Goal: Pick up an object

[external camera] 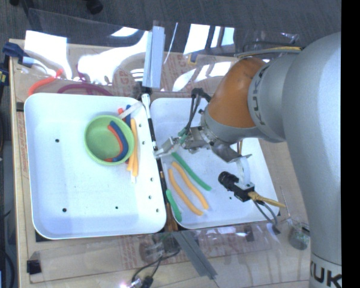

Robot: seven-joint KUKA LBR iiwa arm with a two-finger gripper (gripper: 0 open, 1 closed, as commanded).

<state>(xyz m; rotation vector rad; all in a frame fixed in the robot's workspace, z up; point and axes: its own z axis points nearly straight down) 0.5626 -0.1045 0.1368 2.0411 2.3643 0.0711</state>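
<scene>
Fingers first: I cannot tell from this slanted overhead view whether they are spread or pressed together, because the gripper is a small tangle of metal under the grey wrist. It sits low at the upper left of the right bin, just beside the wall shared with the left bin. I see nothing clearly caught in it, so I judge this as the reach-and-descend step, with no grasp made.

The nearest candidates lie just below it in the frame: a pair of orange sticks, long, thin and slightly curved, lying flat on the bin floor, with a green strip alongside. My next move calls for centring over one stick, crosswise to its length, and closing low enough to catch so slender a thing.
</scene>
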